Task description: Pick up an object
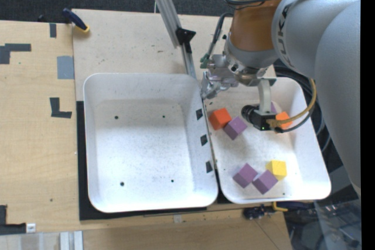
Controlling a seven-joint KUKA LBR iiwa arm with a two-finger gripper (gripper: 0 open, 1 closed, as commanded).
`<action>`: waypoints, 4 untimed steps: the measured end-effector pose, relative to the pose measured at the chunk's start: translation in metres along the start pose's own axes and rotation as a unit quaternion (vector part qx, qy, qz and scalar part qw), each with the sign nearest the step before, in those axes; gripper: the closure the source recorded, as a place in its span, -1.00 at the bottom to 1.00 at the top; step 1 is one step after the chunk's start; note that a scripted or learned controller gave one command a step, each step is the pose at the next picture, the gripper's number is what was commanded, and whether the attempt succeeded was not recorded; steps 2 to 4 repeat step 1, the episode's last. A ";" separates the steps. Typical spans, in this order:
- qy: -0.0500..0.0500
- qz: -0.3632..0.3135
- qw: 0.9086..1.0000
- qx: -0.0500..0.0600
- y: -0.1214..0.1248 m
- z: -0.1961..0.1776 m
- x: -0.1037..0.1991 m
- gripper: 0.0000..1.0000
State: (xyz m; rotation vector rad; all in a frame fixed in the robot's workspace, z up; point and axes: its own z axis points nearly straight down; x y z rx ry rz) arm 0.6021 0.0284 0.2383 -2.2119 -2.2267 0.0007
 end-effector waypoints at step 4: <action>0.000 -0.001 1.000 0.000 -0.015 -0.006 0.055 1.00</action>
